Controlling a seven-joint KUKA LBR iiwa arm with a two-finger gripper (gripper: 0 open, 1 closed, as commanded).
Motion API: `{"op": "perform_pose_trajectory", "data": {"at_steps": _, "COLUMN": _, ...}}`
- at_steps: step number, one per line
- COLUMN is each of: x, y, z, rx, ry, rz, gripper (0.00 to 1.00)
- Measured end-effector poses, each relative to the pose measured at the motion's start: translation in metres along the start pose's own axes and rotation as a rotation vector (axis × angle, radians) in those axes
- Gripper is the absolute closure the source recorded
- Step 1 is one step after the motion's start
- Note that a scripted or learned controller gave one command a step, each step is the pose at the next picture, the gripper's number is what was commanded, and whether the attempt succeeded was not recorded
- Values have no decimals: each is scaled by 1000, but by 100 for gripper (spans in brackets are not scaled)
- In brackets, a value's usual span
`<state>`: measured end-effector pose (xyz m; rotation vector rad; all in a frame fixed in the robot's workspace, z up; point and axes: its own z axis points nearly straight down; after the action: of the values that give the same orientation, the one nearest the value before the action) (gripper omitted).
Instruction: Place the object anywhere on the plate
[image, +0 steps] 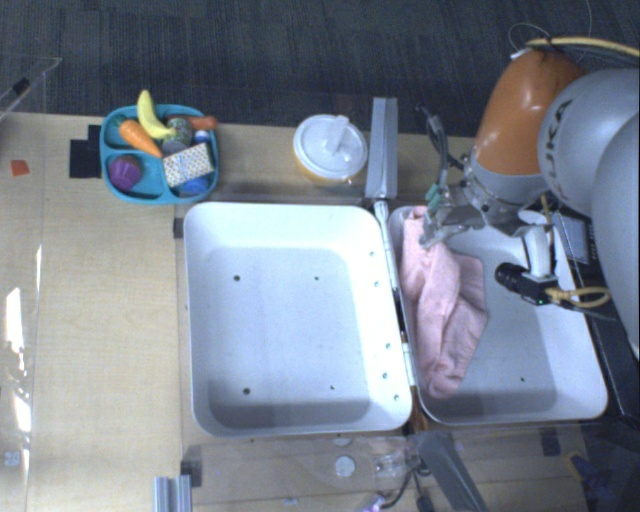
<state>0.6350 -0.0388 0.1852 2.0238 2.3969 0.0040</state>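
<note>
My gripper (432, 226) sits at the top edge of the pink cloth (445, 305) in the right bin (560, 400). I judge this the grasp step; next comes a lift toward a plate, wherever it is.

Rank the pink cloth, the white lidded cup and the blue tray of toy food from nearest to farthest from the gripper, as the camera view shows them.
From the gripper:
1. Pink cloth, right bin, just below it.
2. White lidded cup, behind the bins, on the bench.
3. Blue tray of toy food, far left of the bench.
</note>
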Motion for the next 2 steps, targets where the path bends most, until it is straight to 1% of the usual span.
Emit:
{"op": "perform_pose_trajectory", "data": {"at_steps": 1, "x": 1, "y": 3, "z": -41, "rx": -5, "ry": 0, "rz": -8, "gripper": 100}}
{"op": "perform_pose_trajectory", "data": {"at_steps": 2, "x": 46, "y": -10, "z": -39, "rx": -3, "ry": 1, "rz": -413, "gripper": 100}}
